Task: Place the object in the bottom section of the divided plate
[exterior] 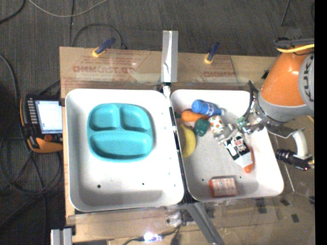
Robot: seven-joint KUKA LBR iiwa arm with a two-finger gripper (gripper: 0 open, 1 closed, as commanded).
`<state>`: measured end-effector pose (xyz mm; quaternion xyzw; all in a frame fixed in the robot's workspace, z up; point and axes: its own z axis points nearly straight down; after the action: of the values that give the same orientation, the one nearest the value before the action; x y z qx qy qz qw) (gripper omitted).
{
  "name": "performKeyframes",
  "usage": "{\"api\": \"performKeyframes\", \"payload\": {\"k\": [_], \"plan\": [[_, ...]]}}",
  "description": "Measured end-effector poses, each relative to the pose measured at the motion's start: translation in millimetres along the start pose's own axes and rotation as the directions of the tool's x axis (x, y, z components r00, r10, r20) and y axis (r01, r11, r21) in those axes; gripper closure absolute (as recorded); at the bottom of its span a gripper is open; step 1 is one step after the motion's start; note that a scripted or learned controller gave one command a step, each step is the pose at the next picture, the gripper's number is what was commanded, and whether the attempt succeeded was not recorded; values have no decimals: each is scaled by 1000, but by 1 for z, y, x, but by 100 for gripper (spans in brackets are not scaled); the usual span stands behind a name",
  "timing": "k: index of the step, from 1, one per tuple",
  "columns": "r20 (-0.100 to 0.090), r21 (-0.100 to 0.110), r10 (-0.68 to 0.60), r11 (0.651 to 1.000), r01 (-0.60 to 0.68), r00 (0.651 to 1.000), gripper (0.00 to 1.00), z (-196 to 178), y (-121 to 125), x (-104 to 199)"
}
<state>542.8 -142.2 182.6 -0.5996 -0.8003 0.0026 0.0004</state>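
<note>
A teal divided plate [121,131] lies in the left bin [82,188], two small sections at its far side and one long section at its near side. In the right bin [265,180] my gripper [228,135] hangs low over a cluster of objects, the grey arm with its orange band [286,80] reaching in from the right. Around it lie a blue bottle [204,107], an orange piece [190,117], a dark green piece [201,127], a yellow banana [189,141] and a white, black and red item [239,149]. The fingertips blend into the clutter.
A brown-red rectangular block [223,186] lies near the front of the right bin. A vertical divider [169,60] stands between the bins at the back. A handheld pendant [43,121] rests left of the bench. Cables run over the dark floor.
</note>
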Motion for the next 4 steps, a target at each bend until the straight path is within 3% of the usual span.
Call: {"api": "performKeyframes", "payload": {"k": [1, 2, 3, 4], "plan": [[-2, -1, -78, 997, 78, 997, 100, 0, 41, 45], [-2, -2, -203, 979, 203, 979, 100, 0, 78, 124], [-1, -2, -328, 945, 328, 945, 100, 0, 114, 192], [1, -3, -463, 886, 463, 886, 100, 10, 152, 233]]}}
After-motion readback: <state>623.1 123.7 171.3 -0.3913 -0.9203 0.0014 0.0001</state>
